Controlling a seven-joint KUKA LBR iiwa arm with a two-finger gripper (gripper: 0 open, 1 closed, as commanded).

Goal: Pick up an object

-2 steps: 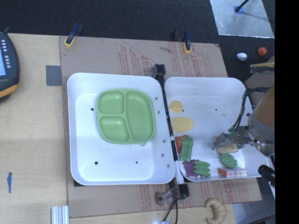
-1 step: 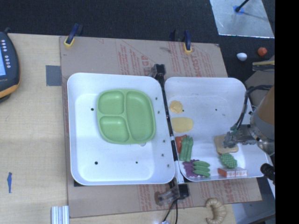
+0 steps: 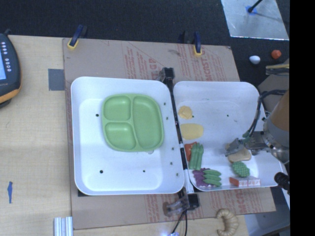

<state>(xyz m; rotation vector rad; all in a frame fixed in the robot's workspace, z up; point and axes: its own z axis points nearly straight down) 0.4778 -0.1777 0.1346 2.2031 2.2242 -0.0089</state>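
Observation:
My gripper (image 3: 239, 146) hangs low over the right side of the right bin (image 3: 221, 92), reaching in from the right edge. Directly under it, touching or nearly touching, lies a tan bread-like piece (image 3: 239, 156). Just in front of that sits a bumpy green piece (image 3: 240, 169), and a red and white piece (image 3: 244, 182) lies at the bin's front rim. Two yellow pieces (image 3: 191, 130) lie near the bin's left wall, the smaller one (image 3: 185, 112) behind. Green pods (image 3: 196, 156) and a purple and green bunch (image 3: 206, 177) lie at the front left.
The left bin (image 3: 88, 171) holds a green divided plate (image 3: 133, 122). A black divider bar (image 3: 173, 112) runs between the bins. A handheld pendant (image 3: 7, 68) lies at the far left of the bench. A tan curled item (image 3: 227, 221) lies in front of the bins.

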